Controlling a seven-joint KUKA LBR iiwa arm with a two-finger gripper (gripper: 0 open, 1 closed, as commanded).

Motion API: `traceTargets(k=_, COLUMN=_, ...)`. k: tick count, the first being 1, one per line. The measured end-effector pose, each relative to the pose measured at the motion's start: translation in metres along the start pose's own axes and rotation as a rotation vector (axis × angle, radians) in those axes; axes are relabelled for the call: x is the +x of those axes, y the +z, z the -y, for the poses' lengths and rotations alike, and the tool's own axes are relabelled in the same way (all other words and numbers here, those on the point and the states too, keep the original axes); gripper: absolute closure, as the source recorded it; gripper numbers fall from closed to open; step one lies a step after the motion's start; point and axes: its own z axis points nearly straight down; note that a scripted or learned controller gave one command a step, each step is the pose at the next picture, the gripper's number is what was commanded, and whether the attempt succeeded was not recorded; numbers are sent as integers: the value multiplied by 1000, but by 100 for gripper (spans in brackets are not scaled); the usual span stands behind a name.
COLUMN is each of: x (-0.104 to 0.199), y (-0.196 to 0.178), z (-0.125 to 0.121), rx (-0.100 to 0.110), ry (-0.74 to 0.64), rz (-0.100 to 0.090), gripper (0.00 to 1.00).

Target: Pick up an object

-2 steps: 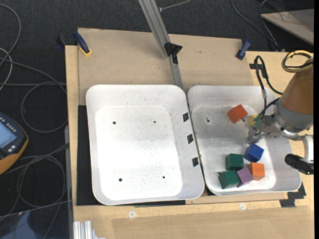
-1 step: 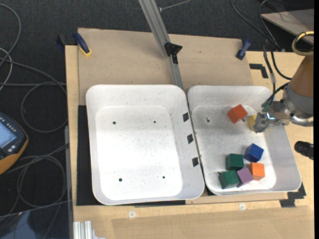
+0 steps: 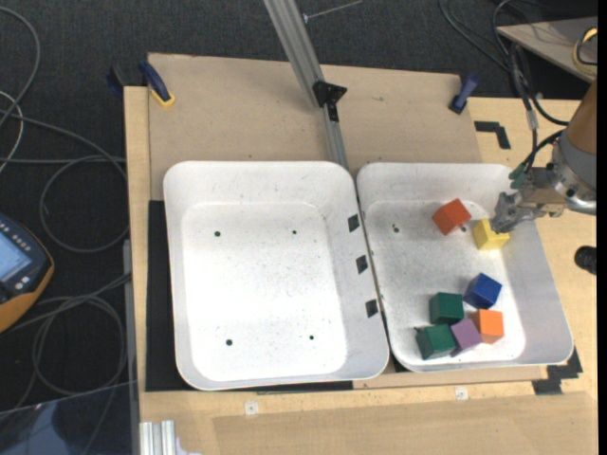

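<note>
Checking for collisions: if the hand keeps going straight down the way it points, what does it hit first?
Most likely the yellow block, right under the hand in the right bin. Height above it is unclear from this slanted view.

a dark carpeted floor [image 3: 66, 27] is seen around a light wooden bench [image 3: 247, 102], with black cables [image 3: 57, 173] looped across it at nine o'clock. a yellow and black device [image 3: 17, 265] is laid on the floor just below them. a slanted metal rail [image 3: 299, 50] is set from twelve o'clock toward the centre. blue clamps [image 3: 156, 83] are fixed at the bench's far corners, at eleven and one o'clock. a pale table corner [image 3: 560, 41] is seen at two o'clock
</note>
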Motion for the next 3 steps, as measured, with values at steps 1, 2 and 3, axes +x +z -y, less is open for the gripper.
traceTargets(k=1, x=0, y=-55, z=-2, rx=0, ry=0, rz=0, gripper=100)
traceTargets(k=2, x=50, y=-43, z=5, rx=10, ry=-3, rz=-5, gripper=100)
traceTargets(k=3, x=106, y=-49, z=1, rx=7, ry=-5, rz=-5, gripper=100)
